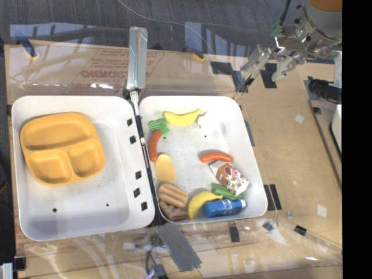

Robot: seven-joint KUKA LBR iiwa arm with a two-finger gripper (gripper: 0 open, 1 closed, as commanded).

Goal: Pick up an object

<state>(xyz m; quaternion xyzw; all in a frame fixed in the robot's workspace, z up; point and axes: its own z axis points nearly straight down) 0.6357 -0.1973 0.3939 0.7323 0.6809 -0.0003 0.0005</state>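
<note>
My gripper (268, 67) hangs above the bench beyond the right bin's far right corner, its two fingers spread apart with nothing between them. The right bin (232, 133) holds several toy foods: a yellow banana (181, 117) at the back, a green piece (157, 125) beside it, an orange-red carrot (153, 145), a sausage (215, 156), a pale yellow wedge (165, 168), a printed packet (231, 179), a hot dog bun (172, 196), a second banana (201, 201) and a blue bottle (224, 207).
The left bin (116, 205) bears an orange divided tray (61, 147). A grey metal bar (137, 57) stands at the seam between the bins. Brown bench surface (290, 156) lies to the right of the bins.
</note>
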